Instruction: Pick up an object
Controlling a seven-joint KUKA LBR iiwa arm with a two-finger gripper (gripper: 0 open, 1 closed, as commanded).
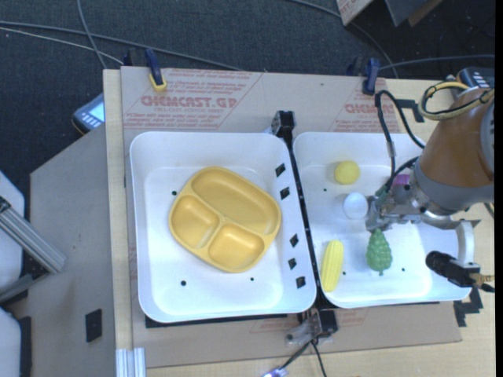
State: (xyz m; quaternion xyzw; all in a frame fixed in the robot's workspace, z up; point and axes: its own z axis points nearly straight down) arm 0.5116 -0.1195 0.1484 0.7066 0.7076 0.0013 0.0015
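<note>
The right bin [409, 289] holds a yellow ball [346, 172], a white ball [355, 205], a yellow corn cob [332, 264] and a green bumpy fruit [380, 251]. A bit of purple [402, 181] peeks out beside the arm. My gripper [383, 215] hangs low in this bin, just above the green fruit and right of the white ball. The arm covers the bin's right part.
A yellow divided plate [225, 217] lies in the left bin [149, 234]. Black clips [284, 191] run along the wall between the bins. Cables [387, 128] loop over the bench's back right. Blue clamps [156, 70] hold the board at the back.
</note>
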